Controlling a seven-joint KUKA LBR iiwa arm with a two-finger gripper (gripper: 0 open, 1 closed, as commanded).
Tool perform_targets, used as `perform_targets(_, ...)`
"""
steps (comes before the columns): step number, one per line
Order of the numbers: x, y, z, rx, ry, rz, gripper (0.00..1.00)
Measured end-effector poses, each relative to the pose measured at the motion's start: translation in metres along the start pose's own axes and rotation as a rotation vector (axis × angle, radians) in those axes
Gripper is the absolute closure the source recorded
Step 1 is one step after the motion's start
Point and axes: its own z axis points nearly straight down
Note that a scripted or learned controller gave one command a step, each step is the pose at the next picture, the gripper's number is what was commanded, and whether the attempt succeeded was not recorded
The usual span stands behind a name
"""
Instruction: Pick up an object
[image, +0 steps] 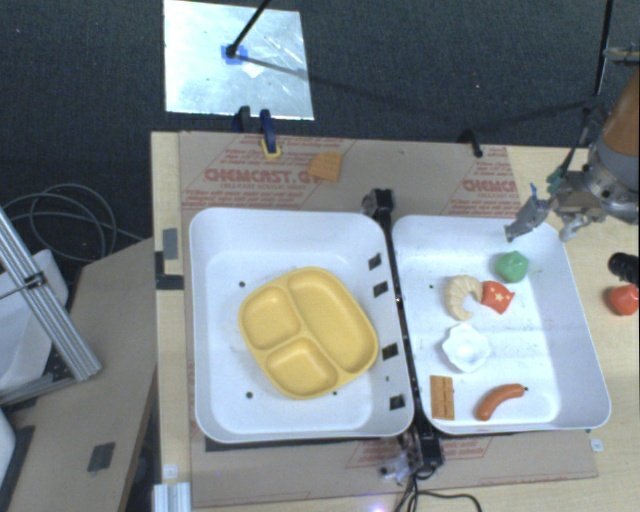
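The right bin (570, 300) holds a green round item (512, 266), a pale croissant (461, 296), a red strawberry-like piece (497, 296), a white cup-shaped piece (466, 348), a tan cracker (442, 396) and a reddish sausage (499, 400). My gripper (546, 223) hangs above the bin's far right corner, just up and right of the green item. Its fingers are spread apart with nothing between them.
A yellow divided plate (306, 343) lies in the left bin (215, 300). Outside the bins, an orange-red object (622, 298) sits on the bench at the right edge. A tan piece (325, 166) lies on the cardboard behind the bins.
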Motion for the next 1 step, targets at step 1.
perform_targets(1,-0.0164,-0.0788,-0.2786,-0.019,-0.007,0.004,0.00)
